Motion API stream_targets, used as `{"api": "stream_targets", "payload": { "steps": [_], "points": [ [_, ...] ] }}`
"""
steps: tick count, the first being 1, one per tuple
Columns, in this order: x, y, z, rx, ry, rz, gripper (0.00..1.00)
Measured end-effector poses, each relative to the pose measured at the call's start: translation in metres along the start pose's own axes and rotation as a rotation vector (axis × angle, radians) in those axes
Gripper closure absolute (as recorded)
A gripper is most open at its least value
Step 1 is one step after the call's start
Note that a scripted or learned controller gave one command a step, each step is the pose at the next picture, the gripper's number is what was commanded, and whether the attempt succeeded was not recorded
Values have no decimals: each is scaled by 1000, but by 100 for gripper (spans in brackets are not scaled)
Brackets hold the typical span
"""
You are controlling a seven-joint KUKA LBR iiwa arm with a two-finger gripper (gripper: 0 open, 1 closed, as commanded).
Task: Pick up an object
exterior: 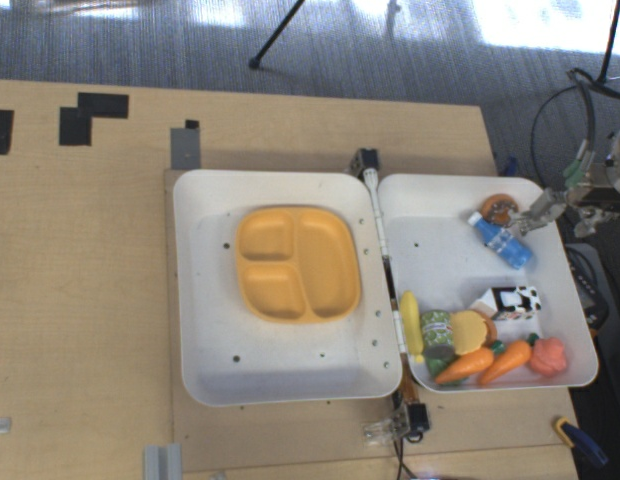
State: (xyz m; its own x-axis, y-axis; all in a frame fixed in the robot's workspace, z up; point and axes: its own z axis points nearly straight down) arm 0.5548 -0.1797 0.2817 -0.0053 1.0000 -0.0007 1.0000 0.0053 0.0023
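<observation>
You were at the approach step: the gripper (538, 214) hung just beside the blue bottle (502, 242) in the right bin (460, 208), nothing lifted. I could not tell how the gripper stood. Next, you needed it centred over the bottle.

I see two white bins (200, 368). One has a yellow-orange tray (295, 264). The other has a blue bottle (502, 243), two orange carrots (487, 363), a black-and-white cow (514, 301), and a pink toy (549, 356).
</observation>
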Motion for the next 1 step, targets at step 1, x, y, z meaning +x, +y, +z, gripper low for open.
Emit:
{"api": "stream_targets", "payload": {
  "steps": [1],
  "points": [
    [-14, 66, 196, -4, 0, 179, 0]
  ]
}}
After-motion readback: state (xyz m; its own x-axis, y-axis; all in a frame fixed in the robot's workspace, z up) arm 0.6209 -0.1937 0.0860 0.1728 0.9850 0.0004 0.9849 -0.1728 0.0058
